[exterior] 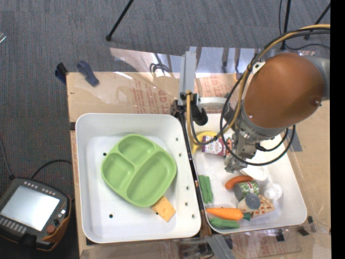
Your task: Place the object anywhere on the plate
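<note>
**Ana:** Over the right bin, the gripper hangs low among the toy food. Can you see what its fingers are doing?

**Ben:** No. The arm's orange band and the wrist cover most of it from above, so I cannot tell whether it is spread or closed, nor whether it has anything.

**Ana:** Which object is it after?

**Ben:** My guess is the red sausage-like piece just below the tip, or the small packet just to its left. The carrot and the green pods lie further toward the front.

**Ana:** And the plate?

**Ben:** The green plate sits in the left bin, three compartments, with a yellow wedge touching its near rim.

**Ana:** How would that red piece handle?

**Ben:** Light, I judge, and probably hard smooth plastic, so stiff but slippery. Being rounded, it could squirt out of a pinch near an end. I would take it across the middle, fingers square to its long axis, and mind the can crowding its lower side.
</note>
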You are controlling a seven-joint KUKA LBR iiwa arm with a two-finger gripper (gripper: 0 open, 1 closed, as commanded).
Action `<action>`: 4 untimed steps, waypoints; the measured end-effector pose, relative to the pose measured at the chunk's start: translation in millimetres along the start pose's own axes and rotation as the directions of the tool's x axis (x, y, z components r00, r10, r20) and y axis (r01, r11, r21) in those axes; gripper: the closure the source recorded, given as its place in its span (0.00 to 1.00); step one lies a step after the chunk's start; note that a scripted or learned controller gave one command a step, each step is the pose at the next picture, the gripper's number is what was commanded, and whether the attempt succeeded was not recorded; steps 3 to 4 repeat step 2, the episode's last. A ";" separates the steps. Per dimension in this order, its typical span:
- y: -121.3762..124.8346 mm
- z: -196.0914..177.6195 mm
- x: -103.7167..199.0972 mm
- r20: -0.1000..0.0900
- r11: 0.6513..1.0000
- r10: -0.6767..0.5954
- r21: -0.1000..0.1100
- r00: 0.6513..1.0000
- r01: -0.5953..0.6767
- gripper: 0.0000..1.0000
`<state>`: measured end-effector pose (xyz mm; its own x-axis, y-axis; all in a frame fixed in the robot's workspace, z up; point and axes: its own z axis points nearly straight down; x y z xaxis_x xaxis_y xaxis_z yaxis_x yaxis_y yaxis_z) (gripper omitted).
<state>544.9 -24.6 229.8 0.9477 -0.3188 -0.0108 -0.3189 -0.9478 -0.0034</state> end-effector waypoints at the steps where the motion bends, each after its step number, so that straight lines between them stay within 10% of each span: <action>1: -44.3 -48.0 29.0 -0.004 0.994 -0.113 0.001 0.994 0.113 1.00; 2: -4.4 -60.4 -53.4 -0.001 0.993 -0.122 0.000 0.993 0.122 1.00; 4: -4.4 -60.4 -53.4 -0.001 0.993 -0.122 0.000 0.993 0.122 1.00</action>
